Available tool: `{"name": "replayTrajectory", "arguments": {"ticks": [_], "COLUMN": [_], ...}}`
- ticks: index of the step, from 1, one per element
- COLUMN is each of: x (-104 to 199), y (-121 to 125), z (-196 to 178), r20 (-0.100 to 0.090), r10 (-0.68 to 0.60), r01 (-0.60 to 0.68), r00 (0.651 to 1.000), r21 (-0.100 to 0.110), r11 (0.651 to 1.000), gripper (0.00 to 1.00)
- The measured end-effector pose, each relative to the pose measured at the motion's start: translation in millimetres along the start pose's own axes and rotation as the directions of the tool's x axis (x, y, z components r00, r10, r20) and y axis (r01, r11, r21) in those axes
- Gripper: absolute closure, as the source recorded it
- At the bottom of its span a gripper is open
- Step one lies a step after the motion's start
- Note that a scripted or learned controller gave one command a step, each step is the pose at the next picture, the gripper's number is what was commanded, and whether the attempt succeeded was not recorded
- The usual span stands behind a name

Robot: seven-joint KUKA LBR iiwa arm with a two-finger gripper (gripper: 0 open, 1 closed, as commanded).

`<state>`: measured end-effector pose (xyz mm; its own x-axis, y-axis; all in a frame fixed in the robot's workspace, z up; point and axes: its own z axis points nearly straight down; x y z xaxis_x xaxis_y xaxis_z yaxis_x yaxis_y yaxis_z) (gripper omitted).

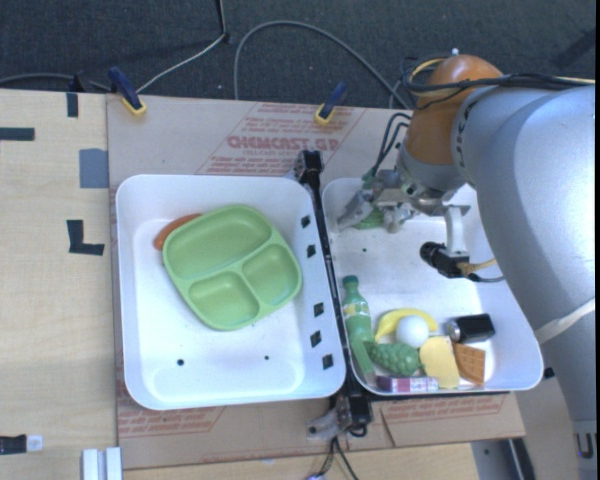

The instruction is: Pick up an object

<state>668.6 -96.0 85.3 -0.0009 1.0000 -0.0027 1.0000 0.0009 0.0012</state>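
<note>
My gripper (372, 211) hangs low over the far left corner of the right bin (500, 298), just past the divider. Its fingers look spread apart, and I see nothing clearly held between them. Loose objects lie at the bin's near end, well away from the gripper: a green bottle (356, 313), a white egg (412, 329) on a yellow curved piece, a bumpy green item (395, 358), a yellow block (438, 362), an orange waffle-like piece (470, 362) and a small black block (472, 326).
The left bin (140, 298) holds a green divided plate (232, 266) with an orange item (170, 230) poking out under its far left edge. The grey arm (540, 198) covers the right side. A black connector with cable (442, 258) hangs over the right bin.
</note>
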Motion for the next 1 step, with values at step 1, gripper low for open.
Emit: {"name": "replayTrajectory", "arguments": {"ticks": [1], "x": [1.6], "y": [0.0], "z": [0.1], "r20": [0.000], "r10": [0.000], "r01": [0.000], "r00": [1.000], "r21": [0.000], "r11": [1.000], "gripper": [0.00]}}
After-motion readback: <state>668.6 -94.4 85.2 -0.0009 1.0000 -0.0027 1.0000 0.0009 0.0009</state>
